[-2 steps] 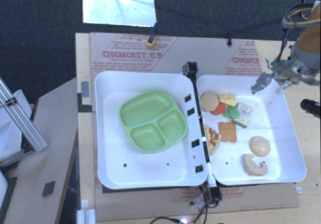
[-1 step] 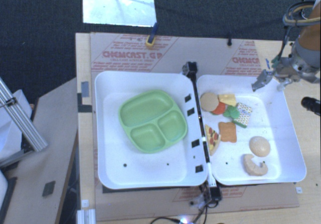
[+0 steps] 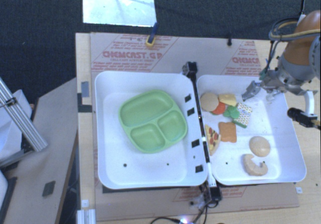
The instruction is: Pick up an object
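Hand [image 3: 262,87] of mine hangs over the far right corner of the right bin [image 3: 293,132], with its two fingers spread apart and nothing between them; from this slanted view I think they are above the bin floor rather than on it, but I cannot be sure.

Anything in that bin would do. Nearest me is a cluster against the far-left part of the bin: a round bun [image 3: 209,101], a yellow piece [image 3: 227,99] beside it, something red [image 3: 219,109] tucked under those two, and a green piece [image 3: 232,113] touching a small checkered item [image 3: 244,115]. Nearer the camera lie a pizza slice [image 3: 212,137] by the divider, an orange toast-like square [image 3: 227,131], a pale round roll [image 3: 260,146] and a curved tan piece [image 3: 255,165]. The green tray [image 3: 153,121] sits alone in the left bin [image 3: 110,117].

To do this well I would avoid the crowded cluster, where fingers could straddle two things at once. The round roll looks the better choice: it stands apart from its neighbours, with bare floor on both sides for my fingers. I would centre over it, keep the fingers wide, descend straight, and close only once they bracket its widest part.
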Controlling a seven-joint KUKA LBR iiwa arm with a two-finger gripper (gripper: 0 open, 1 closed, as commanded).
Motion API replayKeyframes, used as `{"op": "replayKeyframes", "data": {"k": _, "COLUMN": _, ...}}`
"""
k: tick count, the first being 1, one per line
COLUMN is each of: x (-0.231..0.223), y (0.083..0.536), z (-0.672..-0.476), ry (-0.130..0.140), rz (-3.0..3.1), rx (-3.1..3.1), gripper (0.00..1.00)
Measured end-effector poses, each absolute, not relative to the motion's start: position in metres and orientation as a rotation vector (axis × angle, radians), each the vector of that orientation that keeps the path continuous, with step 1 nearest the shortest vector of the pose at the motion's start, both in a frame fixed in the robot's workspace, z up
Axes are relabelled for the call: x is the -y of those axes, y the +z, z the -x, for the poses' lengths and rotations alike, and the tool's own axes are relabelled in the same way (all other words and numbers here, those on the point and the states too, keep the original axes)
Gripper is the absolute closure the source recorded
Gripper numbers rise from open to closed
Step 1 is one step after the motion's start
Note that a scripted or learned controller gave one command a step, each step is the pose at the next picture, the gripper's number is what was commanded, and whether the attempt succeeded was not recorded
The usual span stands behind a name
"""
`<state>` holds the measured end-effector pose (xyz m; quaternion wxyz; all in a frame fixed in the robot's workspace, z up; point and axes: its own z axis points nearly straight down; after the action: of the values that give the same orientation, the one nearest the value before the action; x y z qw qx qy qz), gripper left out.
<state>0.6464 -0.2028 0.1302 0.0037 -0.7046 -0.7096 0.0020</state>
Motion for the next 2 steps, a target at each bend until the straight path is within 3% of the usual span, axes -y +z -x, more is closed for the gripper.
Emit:
{"op": "replayKeyframes", "data": {"k": 1, "x": 0.201, "y": 0.083, "z": -0.649, "ry": -0.005, "rz": 2.21, "rx": 2.228, "gripper": 0.0}}
{"op": "replayKeyframes", "data": {"k": 2, "x": 0.2, "y": 0.096, "z": -0.653, "ry": -0.014, "rz": 2.21, "rx": 2.238, "gripper": 1.0}}
